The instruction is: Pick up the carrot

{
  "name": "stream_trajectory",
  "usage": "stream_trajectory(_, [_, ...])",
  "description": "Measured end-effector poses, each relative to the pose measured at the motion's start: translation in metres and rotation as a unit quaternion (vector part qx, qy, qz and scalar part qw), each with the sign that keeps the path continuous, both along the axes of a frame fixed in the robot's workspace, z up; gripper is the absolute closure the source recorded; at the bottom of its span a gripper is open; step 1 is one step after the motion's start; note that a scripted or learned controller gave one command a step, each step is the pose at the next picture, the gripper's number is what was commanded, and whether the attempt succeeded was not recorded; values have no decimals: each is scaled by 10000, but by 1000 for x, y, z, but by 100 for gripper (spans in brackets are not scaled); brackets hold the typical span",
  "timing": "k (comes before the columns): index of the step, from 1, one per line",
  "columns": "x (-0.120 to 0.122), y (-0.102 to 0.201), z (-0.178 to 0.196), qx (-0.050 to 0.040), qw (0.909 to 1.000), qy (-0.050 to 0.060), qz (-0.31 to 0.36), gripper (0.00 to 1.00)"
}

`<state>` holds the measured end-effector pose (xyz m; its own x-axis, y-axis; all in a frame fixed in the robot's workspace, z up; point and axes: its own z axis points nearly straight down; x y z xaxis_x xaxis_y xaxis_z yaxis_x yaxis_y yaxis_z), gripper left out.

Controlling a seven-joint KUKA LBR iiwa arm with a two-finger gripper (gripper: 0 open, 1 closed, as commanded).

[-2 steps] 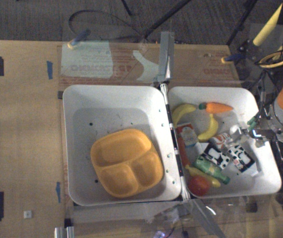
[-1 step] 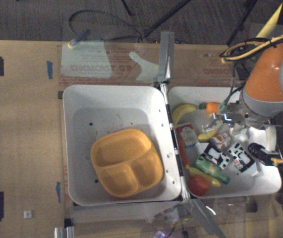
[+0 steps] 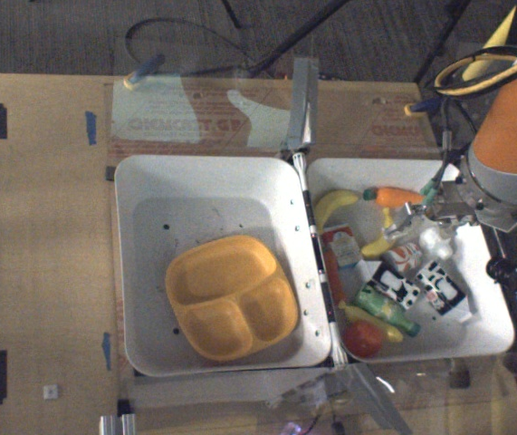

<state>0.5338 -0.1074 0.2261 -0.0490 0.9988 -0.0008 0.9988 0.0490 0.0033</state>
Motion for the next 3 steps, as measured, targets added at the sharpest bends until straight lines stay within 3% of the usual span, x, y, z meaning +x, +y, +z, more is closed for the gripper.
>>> stream_trajectory(1, [67, -13, -26, -2, 9973, 7, -739, 0])
stream_trajectory(2, [91, -6, -127, 7, 9979, 33, -644, 0])
stream_trajectory(3, [134, -58, -119, -2, 9960, 3, -897, 0])
